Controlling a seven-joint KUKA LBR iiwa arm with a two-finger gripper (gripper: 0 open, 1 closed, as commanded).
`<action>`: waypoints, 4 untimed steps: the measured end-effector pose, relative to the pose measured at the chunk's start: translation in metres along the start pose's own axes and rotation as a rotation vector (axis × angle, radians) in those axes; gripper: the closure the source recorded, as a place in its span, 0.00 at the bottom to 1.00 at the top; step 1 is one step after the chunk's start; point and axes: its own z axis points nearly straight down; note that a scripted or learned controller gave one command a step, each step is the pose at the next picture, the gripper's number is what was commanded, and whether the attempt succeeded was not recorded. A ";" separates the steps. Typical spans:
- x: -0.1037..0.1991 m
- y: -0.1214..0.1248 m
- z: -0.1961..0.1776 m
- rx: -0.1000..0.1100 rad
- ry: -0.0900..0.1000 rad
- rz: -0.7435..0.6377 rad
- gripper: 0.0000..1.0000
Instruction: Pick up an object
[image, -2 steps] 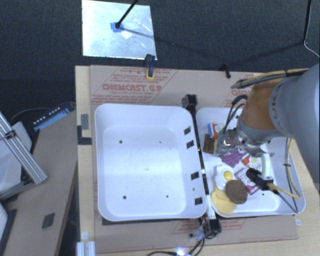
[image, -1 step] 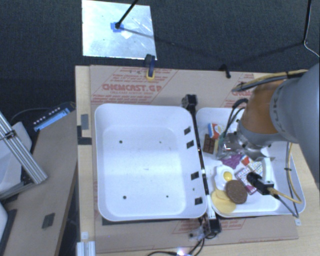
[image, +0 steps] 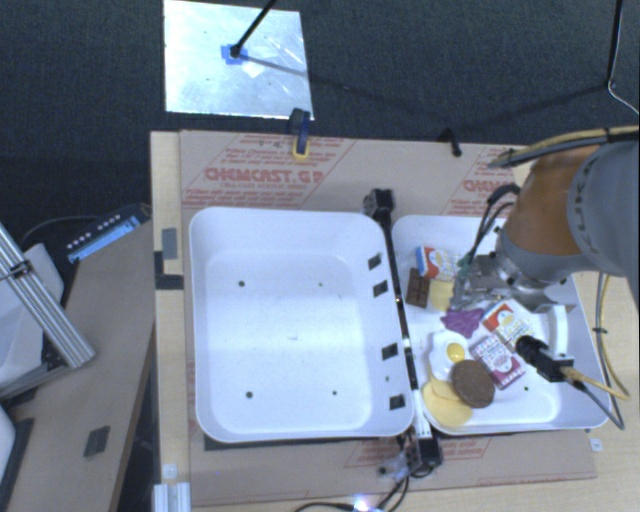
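Gripper (image: 468, 290) low in right bin (image: 415, 232), grip state unclear, purple piece (image: 463, 322), fried egg (image: 449, 351), brown disc (image: 472, 383) crowded beside it

Site: robotics lab | Evidence: grey arm (image: 590, 215) with orange band and loose cables over a bench | two white bins (image: 290, 320) clipped side by side on cardboard (image: 265, 165) | toy food (image: 470, 355) in right bin | aluminium rail (image: 35, 305) at left | metal plate (image: 238, 58) on dark carpet

Claw (image: 468, 290) above cluttered right bin (image: 578, 405)
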 end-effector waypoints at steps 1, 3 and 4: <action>0.001 -0.023 0.008 0.005 0.001 -0.001 1.00; 0.005 0.008 0.039 -0.001 -0.001 -0.004 0.00; 0.011 0.033 0.038 -0.003 0.000 -0.004 0.00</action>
